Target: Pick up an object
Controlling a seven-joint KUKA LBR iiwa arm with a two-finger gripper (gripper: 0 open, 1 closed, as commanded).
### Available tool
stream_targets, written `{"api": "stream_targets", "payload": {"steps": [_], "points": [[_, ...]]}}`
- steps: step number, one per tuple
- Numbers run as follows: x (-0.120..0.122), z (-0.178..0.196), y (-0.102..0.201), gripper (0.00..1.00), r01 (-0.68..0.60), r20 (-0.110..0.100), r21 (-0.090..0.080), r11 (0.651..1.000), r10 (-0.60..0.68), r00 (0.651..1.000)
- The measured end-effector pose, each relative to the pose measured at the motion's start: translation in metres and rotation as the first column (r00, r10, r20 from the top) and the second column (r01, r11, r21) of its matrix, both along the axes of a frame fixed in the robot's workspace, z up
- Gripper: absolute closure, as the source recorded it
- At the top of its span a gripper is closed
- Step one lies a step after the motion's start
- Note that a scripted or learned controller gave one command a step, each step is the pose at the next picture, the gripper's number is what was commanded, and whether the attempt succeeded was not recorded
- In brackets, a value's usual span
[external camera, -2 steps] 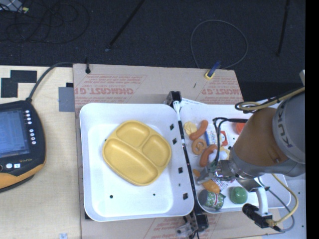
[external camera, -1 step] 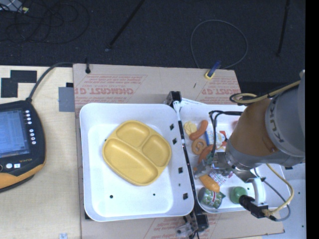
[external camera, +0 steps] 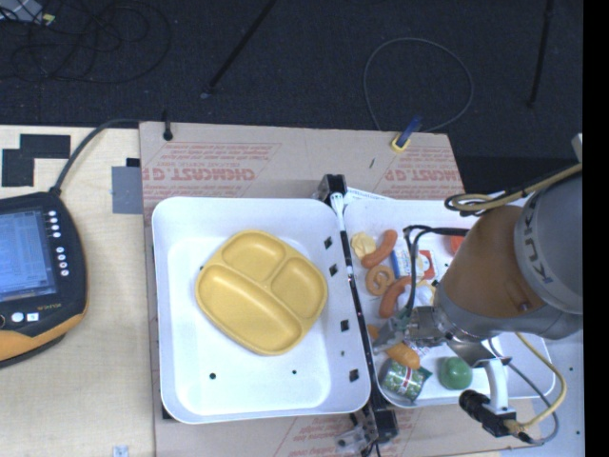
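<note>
You see the arm [external camera: 504,265] reaching over the right bin [external camera: 376,219], its gripper [external camera: 411,329] low among the toy food. You cannot tell how the jaws stand; the wrist hides them. A small orange piece [external camera: 404,355] lies just below the jaws, with a green-labelled can [external camera: 402,381] beyond it and a green ball [external camera: 456,373] to the can's right. Sausages [external camera: 383,248] lie above the jaws. Well to the left, in the left bin [external camera: 181,350], sits a yellow divided plate [external camera: 261,291].
</note>
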State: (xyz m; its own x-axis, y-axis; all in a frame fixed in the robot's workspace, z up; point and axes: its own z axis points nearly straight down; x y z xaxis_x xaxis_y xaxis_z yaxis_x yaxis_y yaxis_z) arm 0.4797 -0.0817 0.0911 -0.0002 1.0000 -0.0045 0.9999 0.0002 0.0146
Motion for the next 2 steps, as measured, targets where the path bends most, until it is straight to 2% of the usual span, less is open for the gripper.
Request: {"api": "stream_targets", "payload": {"steps": [2], "points": [[0.0, -0.0005, -0.0024, 0.0, 0.0, -0.002, 0.003, 1.0, 0.0, 1.0]]}}
